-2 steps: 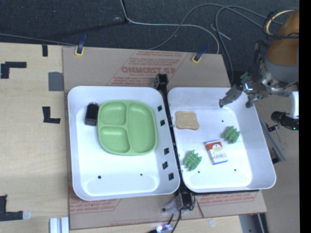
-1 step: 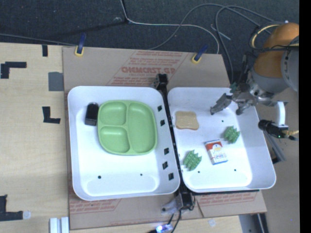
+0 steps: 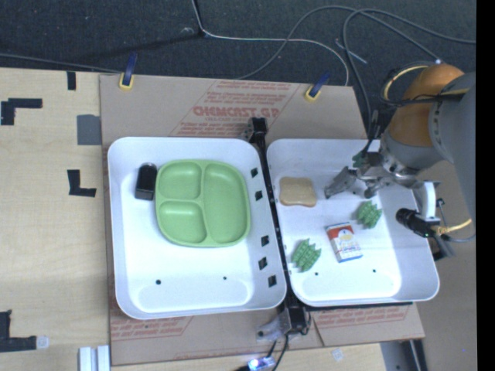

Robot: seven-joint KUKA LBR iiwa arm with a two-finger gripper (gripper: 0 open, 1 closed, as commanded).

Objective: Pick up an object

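Upper centre of frame: the cardboard sheet (image 3: 232, 107) under my bins carries red print, first word "CHEMCAST", then what I read as "GP"; smaller lines beneath illegible. Small box (image 3: 343, 242), lower right bin: printed label, too small to read.

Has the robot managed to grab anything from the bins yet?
Not yet, it seems. The gripper hangs over the right bin with nothing visibly between its fingers. The bread slice, two green pieces and small carton lie in that bin. The green plate and black block sit in the left bin. The whole pick remains.
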